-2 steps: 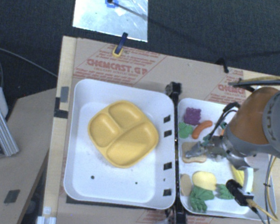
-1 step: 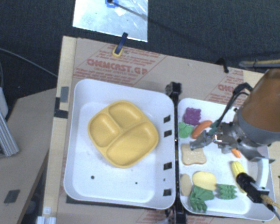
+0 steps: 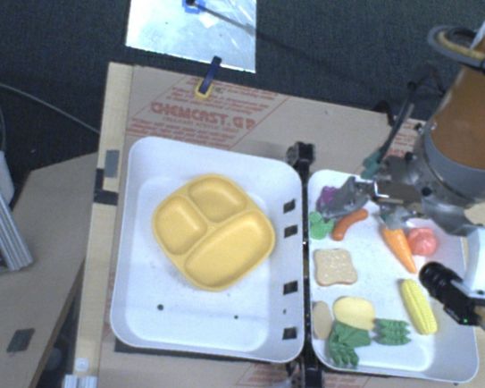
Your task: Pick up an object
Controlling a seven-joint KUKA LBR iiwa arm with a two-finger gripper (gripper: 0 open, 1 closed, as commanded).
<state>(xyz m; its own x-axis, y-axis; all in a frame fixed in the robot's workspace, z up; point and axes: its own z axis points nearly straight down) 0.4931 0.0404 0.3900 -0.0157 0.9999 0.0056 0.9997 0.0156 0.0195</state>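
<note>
Gripper (image 3: pixel 343 197) jaw state unclear | hovering by toy sausage (image 3: pixel 351 223) | centre over it, descend straight

yellow divided plate (image 3: pixel 213 230) in left bin (image 3: pixel 131 307) | blue-yellow clip (image 3: pixel 208 78) on cardboard (image 3: pixel 263 119)

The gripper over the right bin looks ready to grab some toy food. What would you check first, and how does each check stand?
1. Gripper over the right bin: ok, it hangs at the bin's far left corner.
2. A target under it: ok, the orange sausage and a green piece lie close by.
3. One clear target: not ok, those two lie close together.
4. Fingers open: cannot tell, the view is too blurred.
5. Fingers free of any item: cannot tell.
6. Yellow tray out of the way: ok, it sits in the left bin.
</note>
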